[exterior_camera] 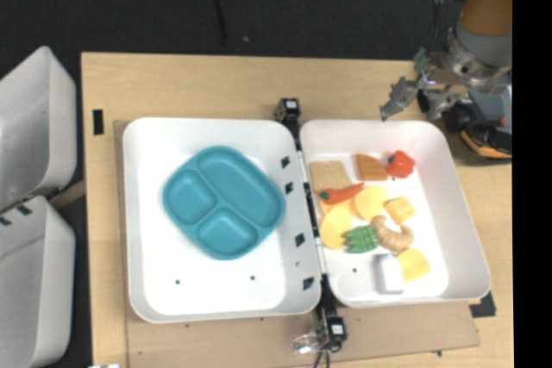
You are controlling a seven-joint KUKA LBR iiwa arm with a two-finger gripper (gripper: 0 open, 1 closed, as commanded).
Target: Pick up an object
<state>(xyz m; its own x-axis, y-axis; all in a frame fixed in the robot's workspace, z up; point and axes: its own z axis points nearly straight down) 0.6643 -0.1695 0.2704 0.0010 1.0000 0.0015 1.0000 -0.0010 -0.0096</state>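
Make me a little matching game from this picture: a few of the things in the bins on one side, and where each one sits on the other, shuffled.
Things:
1. blue divided plate
2. red tomato toy
3. white block
4. orange carrot toy

Places:
A. near edge of the right bin, beside a yellow piece
B. far side of the right bin, next to an orange slice
C. middle of the left bin
D. right bin, close to the divide between the bins, just below a tan bread slice

Pairs: 1-C, 2-B, 3-A, 4-D
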